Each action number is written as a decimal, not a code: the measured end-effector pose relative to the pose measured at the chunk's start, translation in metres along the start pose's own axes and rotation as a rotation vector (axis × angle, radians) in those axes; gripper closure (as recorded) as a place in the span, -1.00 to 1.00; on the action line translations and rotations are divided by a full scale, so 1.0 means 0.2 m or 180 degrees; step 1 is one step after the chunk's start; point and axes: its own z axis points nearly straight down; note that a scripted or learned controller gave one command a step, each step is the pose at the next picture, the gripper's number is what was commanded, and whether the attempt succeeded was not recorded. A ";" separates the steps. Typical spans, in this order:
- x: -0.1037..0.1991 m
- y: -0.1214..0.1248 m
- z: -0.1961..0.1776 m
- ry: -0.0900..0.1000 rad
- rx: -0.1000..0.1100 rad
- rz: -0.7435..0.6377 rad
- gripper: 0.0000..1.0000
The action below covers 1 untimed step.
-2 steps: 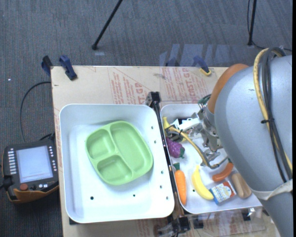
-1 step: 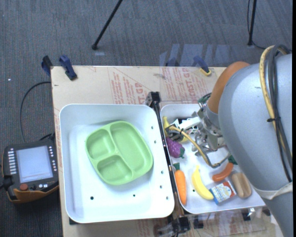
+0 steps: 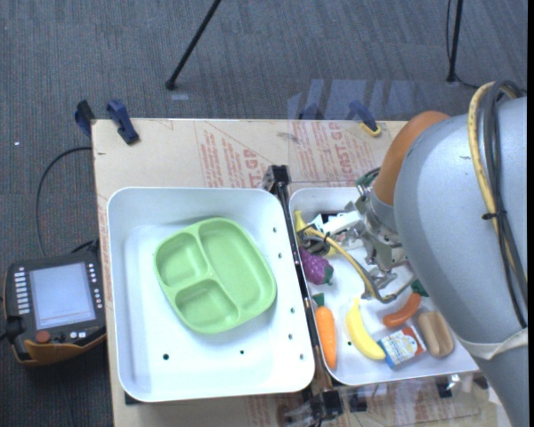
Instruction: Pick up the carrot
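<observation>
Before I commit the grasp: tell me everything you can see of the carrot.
The carrot is a small orange toy, plastic-looking, tapered, with a green stub at its top end. It lies flat in the right bin, against the left wall, pointing toward the near edge. The yellow banana lies just to its right, the purple grapes beyond its top. Nothing grips it.

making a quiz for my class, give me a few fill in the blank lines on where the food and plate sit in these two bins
1. The carrot lies in the ____ bin as the camera sees it.
2. The green plate has ____ compartments.
3. The fruit just right of the carrot is a ____.
4. The purple grapes lie ____ the carrot in the picture.

Missing words: right; three; banana; above
</observation>
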 end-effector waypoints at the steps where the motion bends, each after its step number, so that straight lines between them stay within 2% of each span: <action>1: -0.26 -0.02 0.05 0.0019 -0.0015 0.0059 -1.00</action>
